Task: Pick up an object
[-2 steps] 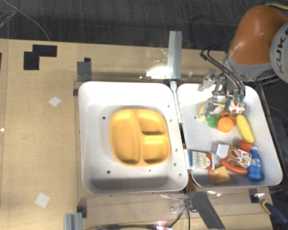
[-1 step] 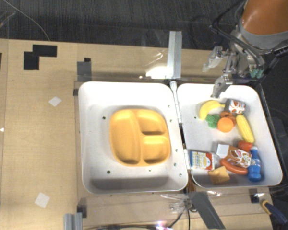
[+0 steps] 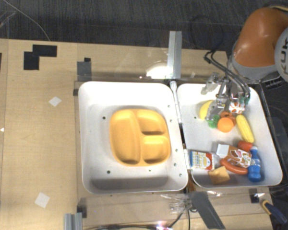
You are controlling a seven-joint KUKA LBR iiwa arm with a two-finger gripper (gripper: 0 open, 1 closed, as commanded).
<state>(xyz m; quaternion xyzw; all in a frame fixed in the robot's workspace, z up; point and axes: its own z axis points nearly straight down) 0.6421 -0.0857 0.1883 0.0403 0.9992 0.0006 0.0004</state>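
We see a bulbous orange band [image 3: 261, 35] capping our arm's wrist, beside a pale grey casing [image 3: 286, 51] that carries part of the dark KUKA lettering. Thin black cables [image 3: 221, 66] loop out beneath the orange. Below them our gripper [image 3: 220, 104] is a cluster of slim, shiny metal parts.

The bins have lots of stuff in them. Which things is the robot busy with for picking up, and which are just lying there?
Busy with:
gripper, down in the right bin
yellow lemon-like piece, green piece and orange ball right under it

Just lying there:
yellow divided tray in the left bin
corn cob
small carton
blue bottle
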